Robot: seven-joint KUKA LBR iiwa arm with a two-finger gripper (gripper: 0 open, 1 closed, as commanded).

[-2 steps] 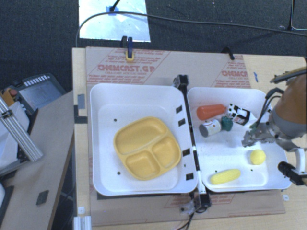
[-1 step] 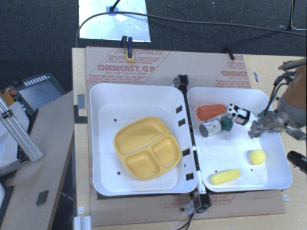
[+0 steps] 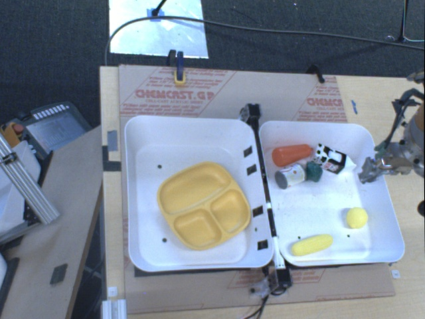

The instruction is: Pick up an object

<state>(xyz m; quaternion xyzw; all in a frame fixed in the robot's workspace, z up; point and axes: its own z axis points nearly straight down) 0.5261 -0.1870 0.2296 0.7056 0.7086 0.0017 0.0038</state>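
Dark carpet surrounds your bench, where a printed cardboard sheet lies under two shallow white bins set side by side.

Nearest you, at about six o'clock in the right bin, a yellow banana-shaped toy lies near the front wall. Just beyond it, toward four o'clock, sits a small yellow ball, well apart from the banana.

In the left bin you have a yellow three-compartment plate, resting a little in front of centre.

Farther back in the right bin, around eleven o'clock, a cluster sits close together: a grey can on its side, a dark green piece just beside it, an orange carrot-like toy behind them, and a black-and-white toy toward twelve o'clock.

At three o'clock of that bin, the gripper hangs over the right rim, apart from every object. You cannot tell from this view whether the claw is open or closed; nothing is visibly between its tips.

Beyond the bins, a clamp grips the cardboard's far edge.
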